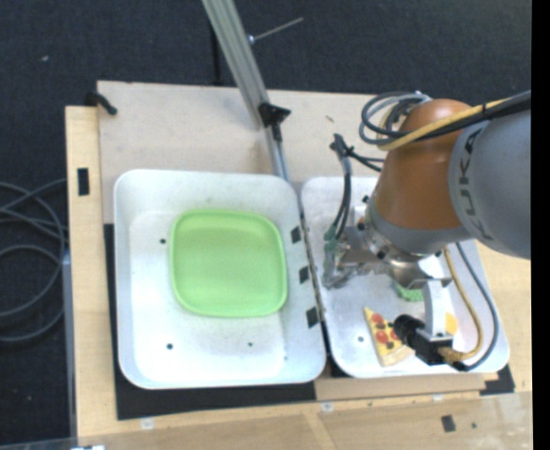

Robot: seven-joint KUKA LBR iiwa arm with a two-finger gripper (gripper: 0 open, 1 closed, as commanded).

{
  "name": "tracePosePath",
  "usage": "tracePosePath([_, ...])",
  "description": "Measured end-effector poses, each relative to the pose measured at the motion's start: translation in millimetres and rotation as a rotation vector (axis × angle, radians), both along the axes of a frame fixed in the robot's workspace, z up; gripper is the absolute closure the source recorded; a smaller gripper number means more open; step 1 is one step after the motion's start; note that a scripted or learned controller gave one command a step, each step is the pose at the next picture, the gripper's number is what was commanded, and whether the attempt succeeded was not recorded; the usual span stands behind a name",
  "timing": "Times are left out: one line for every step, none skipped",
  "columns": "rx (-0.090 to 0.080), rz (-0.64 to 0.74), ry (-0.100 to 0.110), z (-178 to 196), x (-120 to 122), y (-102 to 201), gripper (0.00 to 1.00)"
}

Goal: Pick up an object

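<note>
Gripper (338,262) of mine, spread or closed I cannot tell, hangs by the left wall of the right bin (348,345), a toy pizza slice (385,337) lying nearer and to its right, a green plate (228,262) in the left bin (143,289).

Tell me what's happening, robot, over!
Gripper down in right bin, near the bins' shared edge; grip unclear. Pizza slice loose at bin's front, not picked up. Green plate in left bin, not in the way.
</note>
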State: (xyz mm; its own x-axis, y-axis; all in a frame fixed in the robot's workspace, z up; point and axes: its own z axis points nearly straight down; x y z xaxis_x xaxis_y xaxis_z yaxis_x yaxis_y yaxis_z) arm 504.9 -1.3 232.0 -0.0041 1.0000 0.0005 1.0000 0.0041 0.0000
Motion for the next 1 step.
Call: tracePosePath([0.001,0.000,-0.001,9.1,-6.6,59.0,1.00])
